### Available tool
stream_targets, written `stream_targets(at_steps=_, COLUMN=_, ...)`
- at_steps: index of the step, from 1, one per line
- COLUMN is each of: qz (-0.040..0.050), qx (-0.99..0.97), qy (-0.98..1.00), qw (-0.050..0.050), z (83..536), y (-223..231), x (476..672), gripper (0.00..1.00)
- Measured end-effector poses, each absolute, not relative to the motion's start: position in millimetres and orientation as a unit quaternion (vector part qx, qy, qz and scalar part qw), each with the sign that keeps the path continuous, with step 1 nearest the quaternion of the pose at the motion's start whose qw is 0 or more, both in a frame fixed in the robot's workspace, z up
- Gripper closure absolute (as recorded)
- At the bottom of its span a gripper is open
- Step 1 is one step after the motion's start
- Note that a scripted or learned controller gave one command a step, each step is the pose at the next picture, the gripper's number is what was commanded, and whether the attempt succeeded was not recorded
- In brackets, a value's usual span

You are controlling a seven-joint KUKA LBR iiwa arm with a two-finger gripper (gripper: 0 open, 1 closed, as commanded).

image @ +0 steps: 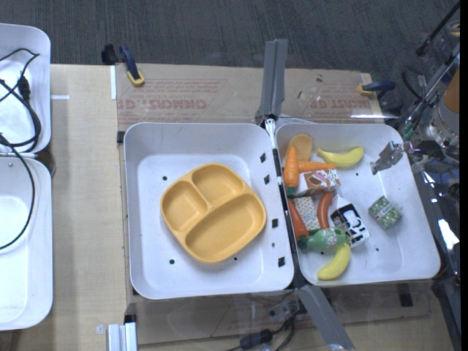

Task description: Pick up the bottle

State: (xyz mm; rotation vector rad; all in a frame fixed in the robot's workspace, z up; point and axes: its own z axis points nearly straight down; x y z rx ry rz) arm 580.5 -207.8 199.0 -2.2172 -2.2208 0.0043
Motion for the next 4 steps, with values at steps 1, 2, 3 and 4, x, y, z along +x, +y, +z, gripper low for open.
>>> stream_targets(at_steps=1, qz=0.0014, qx=-0.694, qy=-0.720, qw=0.002, z=111.0, y=-134.9, x=555.1, gripper=0.00)
stream_targets(at_steps=2, qz=0.0010, qx=-0.688, qy=-0.725, qw=0.002, z=102.3, y=-142.7, x=477.2, gripper=0.00)
stream_targets(at_steps=3, qz=0.0018, qx=-0.748, qy=-0.663, qw=0.001, z=244.4, y=-142.2, x=508.1, gripper=0.00)
stream_targets(at_steps=4, qz=0.0018, qx=-0.697, qy=-0.717, qw=0.002, z=156.8, y=-99.6, x=477.7, gripper=0.00)
